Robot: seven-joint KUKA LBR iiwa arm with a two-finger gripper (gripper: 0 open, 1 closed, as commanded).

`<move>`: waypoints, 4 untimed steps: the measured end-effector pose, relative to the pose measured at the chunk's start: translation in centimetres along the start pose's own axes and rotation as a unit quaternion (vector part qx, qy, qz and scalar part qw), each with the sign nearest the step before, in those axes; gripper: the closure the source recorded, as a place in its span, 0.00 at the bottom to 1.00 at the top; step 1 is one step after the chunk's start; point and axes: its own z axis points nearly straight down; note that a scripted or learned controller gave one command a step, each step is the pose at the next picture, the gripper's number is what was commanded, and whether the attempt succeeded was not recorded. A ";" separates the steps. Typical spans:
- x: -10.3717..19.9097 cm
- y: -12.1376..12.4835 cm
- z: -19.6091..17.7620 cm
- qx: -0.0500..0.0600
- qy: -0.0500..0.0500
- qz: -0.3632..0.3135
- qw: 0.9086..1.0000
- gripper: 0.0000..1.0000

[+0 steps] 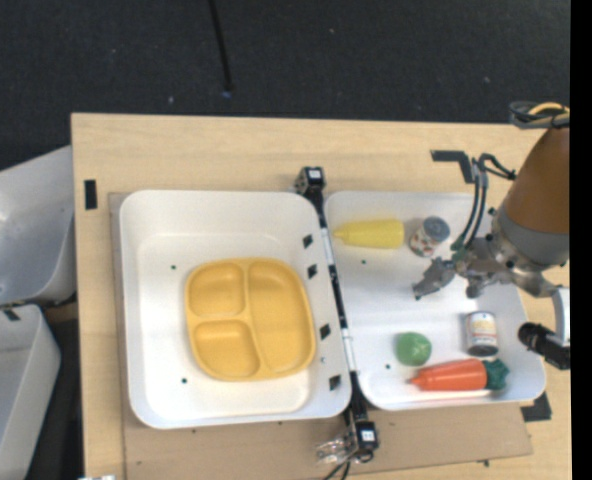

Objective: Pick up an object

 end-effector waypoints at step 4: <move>-0.4 1.8 -6.2 -0.004 0.000 -0.002 1.000 1.00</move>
